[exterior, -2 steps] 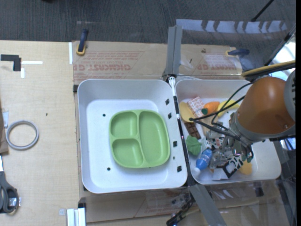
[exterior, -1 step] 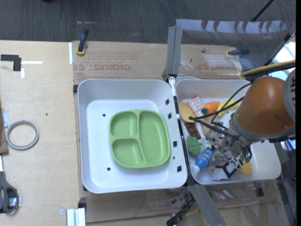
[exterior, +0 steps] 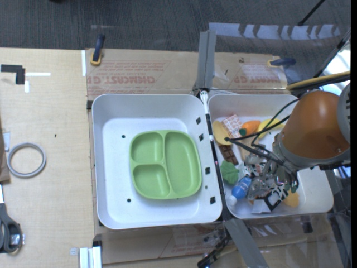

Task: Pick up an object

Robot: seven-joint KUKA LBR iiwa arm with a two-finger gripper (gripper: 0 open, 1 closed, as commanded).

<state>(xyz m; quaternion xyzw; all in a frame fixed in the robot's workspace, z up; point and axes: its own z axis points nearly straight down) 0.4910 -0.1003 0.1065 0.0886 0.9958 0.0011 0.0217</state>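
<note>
The end effector (exterior: 266, 178) is down among the clutter in the right bin (exterior: 319, 201), its grip state impossible to tell, close to a blue-capped bottle (exterior: 241, 188) and a green toy (exterior: 229, 171), while the left bin (exterior: 106, 149) holds a green divided plate (exterior: 165, 164).

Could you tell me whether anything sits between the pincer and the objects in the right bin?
Nothing visible does: the pincer is already low among the clutter in the right bin, next to the blue bottle and green item.

Wooden bench (exterior: 44, 110), 2 white bins (exterior: 106, 166), tape roll (exterior: 25, 159)
</note>
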